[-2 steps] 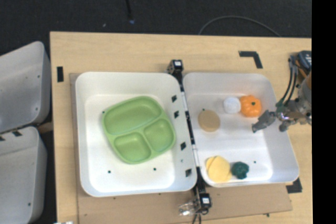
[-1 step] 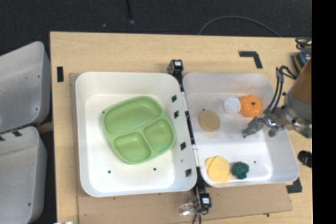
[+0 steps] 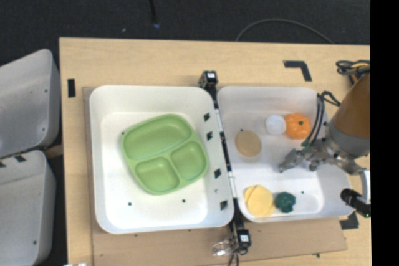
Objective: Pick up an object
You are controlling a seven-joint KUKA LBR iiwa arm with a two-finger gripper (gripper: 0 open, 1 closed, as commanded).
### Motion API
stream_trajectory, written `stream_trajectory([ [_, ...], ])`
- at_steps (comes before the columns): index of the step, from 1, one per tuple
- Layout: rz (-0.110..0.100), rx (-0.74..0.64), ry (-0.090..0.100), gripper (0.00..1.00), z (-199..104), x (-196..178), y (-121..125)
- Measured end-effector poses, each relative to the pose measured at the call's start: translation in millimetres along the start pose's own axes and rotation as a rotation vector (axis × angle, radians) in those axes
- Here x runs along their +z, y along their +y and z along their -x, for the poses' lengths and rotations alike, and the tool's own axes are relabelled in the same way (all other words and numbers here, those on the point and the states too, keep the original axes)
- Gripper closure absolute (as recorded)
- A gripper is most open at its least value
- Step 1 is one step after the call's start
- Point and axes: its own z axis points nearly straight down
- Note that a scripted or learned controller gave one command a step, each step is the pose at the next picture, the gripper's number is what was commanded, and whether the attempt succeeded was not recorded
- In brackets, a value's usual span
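Observation:
The right bin [image 3: 268,95] holds several small objects. A tan round disc [image 3: 248,143] lies left of centre, with a white ball [image 3: 275,124] and an orange fruit-like piece [image 3: 297,125] toward the back. Near the front sit a yellow round piece [image 3: 258,200] and a dark green lump [image 3: 285,201]. My gripper [image 3: 298,159] hangs over the middle of the right bin, right of the tan disc and below the orange piece, its fingers spread open with nothing between them.
The left bin [image 3: 100,134] contains a green sectioned plate [image 3: 163,152]. A divider with black clips [image 3: 219,152] runs between the bins. The arm comes in from the right edge with cables by it. White chairs stand at the left.

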Motion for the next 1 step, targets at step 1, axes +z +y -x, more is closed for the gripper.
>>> stream_trajectory([
  [1, 0.006, 0.003, -0.002, 1.00, 1.6, -13.2, 1.6],
])
